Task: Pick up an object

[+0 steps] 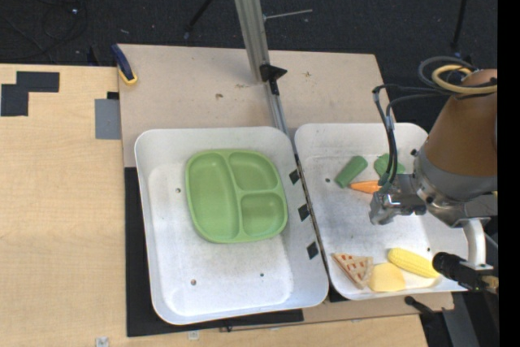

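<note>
- Two shallow white bins sit side by side on the desk [325, 85]; the left bin [162, 272] carries a green divided plate [236, 196], and the right bin [325, 166] carries the small toy foods.
- Toy foods in the right bin: a green pod-shaped piece [352, 171] near the middle, a carrot [365, 186] just beside it, and along the near edge a pizza slice [353, 267], a pale yellow lump [387, 279] and a corn cob [413, 262].
- One grey arm [463, 150] reaches in from the right; its tool [383, 209] hangs low over the right bin, just beside the tip of the carrot.
- Whether the tool is wide or narrow cannot be told from this angle, and nothing is seen held in it.
- Judged step: lining up on a piece to pick; the carrot is the nearest candidate.
- To do it well, the tool should likely centre over the carrot's thicker part, straddle it across its short width, and go straight down.
- Risk: the green piece touches or nearly touches the carrot, so an off-centre descent may nudge both away.
</note>
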Motion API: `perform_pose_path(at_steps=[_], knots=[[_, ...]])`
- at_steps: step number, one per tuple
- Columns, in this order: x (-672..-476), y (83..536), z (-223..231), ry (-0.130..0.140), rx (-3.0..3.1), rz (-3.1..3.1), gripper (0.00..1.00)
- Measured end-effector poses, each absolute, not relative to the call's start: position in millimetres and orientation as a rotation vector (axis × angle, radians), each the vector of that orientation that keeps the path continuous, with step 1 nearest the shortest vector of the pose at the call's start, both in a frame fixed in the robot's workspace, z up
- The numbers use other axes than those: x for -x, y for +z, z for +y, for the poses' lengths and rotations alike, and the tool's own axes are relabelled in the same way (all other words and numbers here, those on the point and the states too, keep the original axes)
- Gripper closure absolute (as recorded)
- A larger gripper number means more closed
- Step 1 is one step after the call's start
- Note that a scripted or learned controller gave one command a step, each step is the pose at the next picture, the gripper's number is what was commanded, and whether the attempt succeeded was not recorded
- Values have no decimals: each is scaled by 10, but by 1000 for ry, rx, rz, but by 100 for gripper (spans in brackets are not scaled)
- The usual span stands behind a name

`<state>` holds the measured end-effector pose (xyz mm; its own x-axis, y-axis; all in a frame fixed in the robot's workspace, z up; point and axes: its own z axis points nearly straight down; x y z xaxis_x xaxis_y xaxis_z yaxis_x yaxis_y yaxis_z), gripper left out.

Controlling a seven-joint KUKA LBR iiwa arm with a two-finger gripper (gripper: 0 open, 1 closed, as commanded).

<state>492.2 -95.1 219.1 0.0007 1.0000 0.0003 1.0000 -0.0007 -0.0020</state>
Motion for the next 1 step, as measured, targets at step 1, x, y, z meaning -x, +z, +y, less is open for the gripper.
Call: perform_pose_path(at_steps=[1], knots=[[-5050, 2250, -514, 1, 2215, -2224, 100]])
